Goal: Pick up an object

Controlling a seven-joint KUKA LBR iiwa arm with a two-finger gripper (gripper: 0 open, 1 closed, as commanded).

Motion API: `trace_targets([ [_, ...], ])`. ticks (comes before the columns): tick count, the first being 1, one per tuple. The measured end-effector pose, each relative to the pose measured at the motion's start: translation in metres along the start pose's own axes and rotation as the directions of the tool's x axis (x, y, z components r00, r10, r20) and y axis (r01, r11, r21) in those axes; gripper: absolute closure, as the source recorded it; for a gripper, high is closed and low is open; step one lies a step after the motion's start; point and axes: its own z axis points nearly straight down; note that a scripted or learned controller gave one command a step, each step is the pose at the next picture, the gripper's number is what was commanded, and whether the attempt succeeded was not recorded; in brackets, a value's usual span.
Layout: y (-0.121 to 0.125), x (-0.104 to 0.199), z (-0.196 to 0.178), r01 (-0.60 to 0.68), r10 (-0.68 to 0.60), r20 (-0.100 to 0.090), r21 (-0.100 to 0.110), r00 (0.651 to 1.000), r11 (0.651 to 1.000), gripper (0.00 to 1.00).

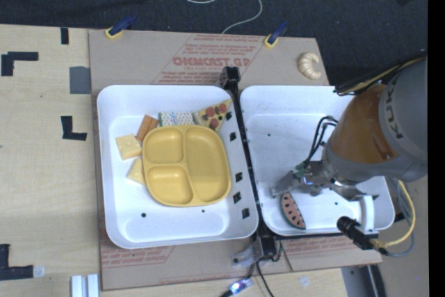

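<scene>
Gripper [290,182]: low inside the right bin [278,111], near its front edge; whether it is spread or closed cannot be told from this angle.
Watermelon slice [293,211]: just below the gripper, flat on the bin floor; contact between them cannot be judged.
Arm [379,125]: grey with an orange band, reaching in from the gripper's right.
Yellow divided plate [186,165]: well to the gripper's left, in the left bin [111,122].
Small food pieces [128,147]: beyond the plate, tucked around its far and left edges.
</scene>
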Motion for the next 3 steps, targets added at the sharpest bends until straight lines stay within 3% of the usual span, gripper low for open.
trace_targets([
  [1, 0.000, 0.000, 0.004, 0.000, 0.001, 0.002, -0.008, 1.000, 1.000, 0.00],
  [2, 0.000, 0.000, -0.006, -0.001, 0.001, 0.003, -0.009, 1.000, 1.000, 1.00],
  [3, 0.004, 0.010, -0.055, 0.002, -0.002, 0.002, -0.011, 1.000, 1.000, 1.00],
])
